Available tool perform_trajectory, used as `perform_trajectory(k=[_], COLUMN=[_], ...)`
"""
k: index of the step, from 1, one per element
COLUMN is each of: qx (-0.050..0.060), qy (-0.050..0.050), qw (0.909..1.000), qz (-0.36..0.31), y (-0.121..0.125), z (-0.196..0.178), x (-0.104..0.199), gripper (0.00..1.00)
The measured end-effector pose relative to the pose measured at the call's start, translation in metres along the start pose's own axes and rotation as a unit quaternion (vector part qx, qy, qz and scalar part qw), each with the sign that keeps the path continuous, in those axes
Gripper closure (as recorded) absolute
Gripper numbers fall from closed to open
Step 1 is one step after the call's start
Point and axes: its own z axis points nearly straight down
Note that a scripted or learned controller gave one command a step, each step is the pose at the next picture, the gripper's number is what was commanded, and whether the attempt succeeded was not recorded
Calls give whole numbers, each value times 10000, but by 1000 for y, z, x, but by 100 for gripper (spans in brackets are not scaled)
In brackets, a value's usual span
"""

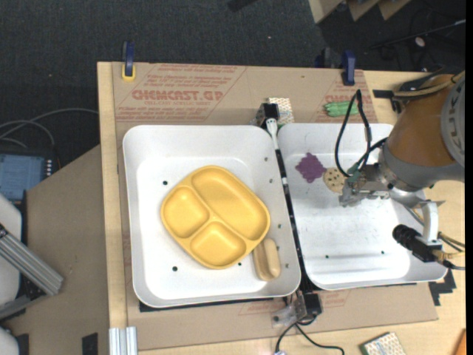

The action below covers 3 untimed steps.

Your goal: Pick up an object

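My gripper [352, 189] hangs low over the right bin [355, 265], near its upper middle, reaching in from the right. Just left of it lies a small round tan piece with dark spots [333, 178], close to the gripper tip; whether they touch I cannot tell. A purple object [310, 167] lies a little further left in the same bin. In the left bin [148, 161] a yellow divided plate [214, 215] sits in the middle, and a tan oblong piece [267, 259] lies by its lower right edge.
A green item [338, 109] lies on the bench behind the right bin. Blue clamps [129, 69] [349, 71] hold the board at the back edge. A ridge between the bins [284, 198] runs front to back.
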Motion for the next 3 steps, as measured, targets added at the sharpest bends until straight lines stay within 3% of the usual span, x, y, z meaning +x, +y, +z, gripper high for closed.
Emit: perform_trajectory(k=[1,2,3], qx=[10,44,76], qy=[11,9,27], qw=[10000,10000,10000], qz=[-40,-19,-24], y=[6,-1,-23], z=[-114,-129,-137], x=[13,-5,3], gripper=[100,100,100])
